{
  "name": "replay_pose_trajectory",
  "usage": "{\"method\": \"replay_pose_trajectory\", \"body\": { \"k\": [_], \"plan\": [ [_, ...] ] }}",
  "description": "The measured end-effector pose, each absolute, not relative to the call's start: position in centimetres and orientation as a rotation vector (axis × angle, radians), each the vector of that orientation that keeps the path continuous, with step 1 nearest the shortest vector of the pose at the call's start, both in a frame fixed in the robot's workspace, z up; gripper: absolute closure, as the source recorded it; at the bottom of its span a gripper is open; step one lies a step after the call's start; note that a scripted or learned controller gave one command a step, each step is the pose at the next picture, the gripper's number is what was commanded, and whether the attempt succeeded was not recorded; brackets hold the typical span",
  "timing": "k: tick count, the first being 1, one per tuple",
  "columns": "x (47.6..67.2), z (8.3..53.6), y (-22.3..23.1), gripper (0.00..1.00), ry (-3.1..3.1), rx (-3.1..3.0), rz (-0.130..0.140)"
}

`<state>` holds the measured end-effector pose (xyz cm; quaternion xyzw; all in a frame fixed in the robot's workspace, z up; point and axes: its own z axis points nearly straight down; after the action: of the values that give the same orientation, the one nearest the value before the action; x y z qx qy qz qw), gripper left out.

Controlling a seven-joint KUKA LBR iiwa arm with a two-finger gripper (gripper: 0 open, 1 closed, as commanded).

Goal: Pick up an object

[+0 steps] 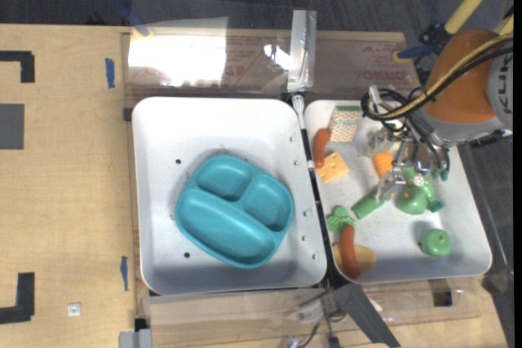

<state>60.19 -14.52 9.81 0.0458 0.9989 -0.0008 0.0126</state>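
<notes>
While the arm (469, 81) reaches in from the right over the right bin (473, 253), its gripper (405, 172) hangs low above a green toy (414, 197); finger state: cannot tell. Nearby lie an orange piece (382, 163), green ball (435, 241), cheese wedge (331, 167). Left bin (155, 134) holds a teal plate (235, 209).

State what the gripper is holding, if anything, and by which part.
It cannot be told. The gripper sits low in the right bin over a green toy, but cables and wrist hide any contact.
</notes>
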Motion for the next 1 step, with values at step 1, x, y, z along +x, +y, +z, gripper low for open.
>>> {"method": "replay_pose_trajectory", "body": {
  "k": [1],
  "plan": [
    [61.14,8.9,-12.21,0.0,3.125,0.105,-0.001]
  ]
}}
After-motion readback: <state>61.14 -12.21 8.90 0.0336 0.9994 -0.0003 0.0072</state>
